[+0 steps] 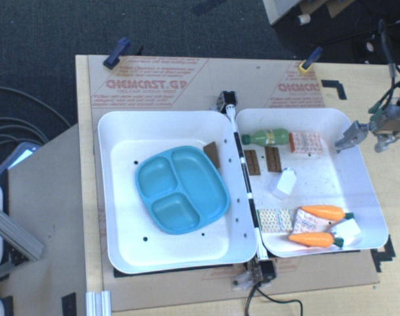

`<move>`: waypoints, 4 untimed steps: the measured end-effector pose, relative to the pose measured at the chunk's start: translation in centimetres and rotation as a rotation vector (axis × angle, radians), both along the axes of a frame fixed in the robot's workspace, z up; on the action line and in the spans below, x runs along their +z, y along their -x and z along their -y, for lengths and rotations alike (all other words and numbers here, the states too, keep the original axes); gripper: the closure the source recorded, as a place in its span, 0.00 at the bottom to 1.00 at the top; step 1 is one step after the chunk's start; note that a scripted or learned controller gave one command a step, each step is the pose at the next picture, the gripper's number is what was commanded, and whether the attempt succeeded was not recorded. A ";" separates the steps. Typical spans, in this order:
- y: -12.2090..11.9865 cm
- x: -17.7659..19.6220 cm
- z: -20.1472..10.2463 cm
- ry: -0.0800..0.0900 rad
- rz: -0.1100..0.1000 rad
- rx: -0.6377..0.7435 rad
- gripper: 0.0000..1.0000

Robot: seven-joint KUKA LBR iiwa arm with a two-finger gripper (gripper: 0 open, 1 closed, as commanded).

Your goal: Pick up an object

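The right bin (358, 170) holds a green bottle (267, 137), a red-patterned packet (307, 141), two brown bars (252, 162) (273, 158) and a small white packet (285, 182). Along its front lie two orange carrots (323, 212) (313, 239), a speckled packet (274, 220) and a white block (348, 229). My gripper (366, 140) hangs at the bin's right rim, level with the bottle but well to its right. It is open, with nothing between its fingers.
The left bin (114, 176) carries a blue divided plate (181, 188) with a brown piece (211, 154) at its back right corner. A black rail (242, 176) separates the bins. Blue (116, 53) and yellow (310, 59) clamps sit at the bench's back edge.
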State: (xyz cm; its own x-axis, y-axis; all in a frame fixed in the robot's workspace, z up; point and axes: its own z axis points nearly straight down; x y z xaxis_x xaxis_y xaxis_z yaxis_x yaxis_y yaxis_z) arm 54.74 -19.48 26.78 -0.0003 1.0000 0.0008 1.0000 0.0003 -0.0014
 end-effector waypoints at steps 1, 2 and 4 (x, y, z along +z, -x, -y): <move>-3.7 -13.5 -5.7 -0.001 -0.001 0.001 0.00; -8.1 -18.3 -9.6 0.000 0.000 0.001 0.00; -6.3 -17.9 -9.9 0.003 0.010 -0.001 1.00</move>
